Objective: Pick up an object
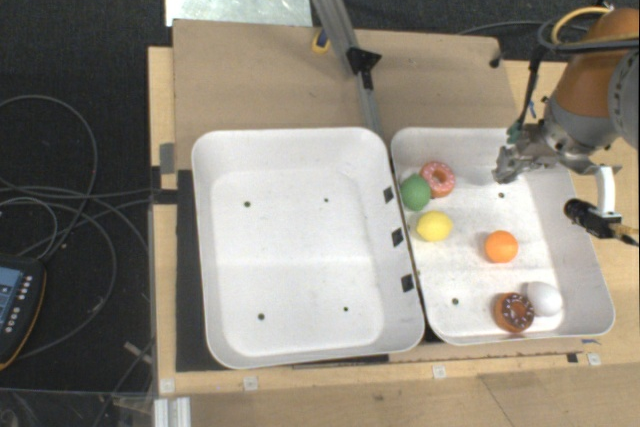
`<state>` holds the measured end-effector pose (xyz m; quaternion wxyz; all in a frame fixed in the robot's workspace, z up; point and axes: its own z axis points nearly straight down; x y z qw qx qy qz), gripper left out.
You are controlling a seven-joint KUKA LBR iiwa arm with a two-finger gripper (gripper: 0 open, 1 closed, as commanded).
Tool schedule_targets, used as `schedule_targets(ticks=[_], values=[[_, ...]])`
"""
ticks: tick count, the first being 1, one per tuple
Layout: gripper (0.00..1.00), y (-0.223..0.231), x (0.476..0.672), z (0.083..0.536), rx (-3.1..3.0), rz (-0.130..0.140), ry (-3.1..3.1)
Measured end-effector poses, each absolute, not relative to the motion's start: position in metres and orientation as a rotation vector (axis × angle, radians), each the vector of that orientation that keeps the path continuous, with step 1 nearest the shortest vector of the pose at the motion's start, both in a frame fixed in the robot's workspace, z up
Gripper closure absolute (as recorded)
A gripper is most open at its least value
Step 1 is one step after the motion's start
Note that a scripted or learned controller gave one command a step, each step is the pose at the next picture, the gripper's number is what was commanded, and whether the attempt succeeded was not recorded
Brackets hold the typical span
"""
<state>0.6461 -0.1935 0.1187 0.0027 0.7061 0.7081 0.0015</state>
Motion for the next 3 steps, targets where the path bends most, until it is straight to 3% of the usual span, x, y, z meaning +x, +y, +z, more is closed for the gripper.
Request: schedule_targets(ticks=[2,3], values=[[1.00,-0.198,0.645,0.235,2.209,0.008,2.221],[1.00,-0.198,0.646,0.246,2.213,0.004,2.224]])
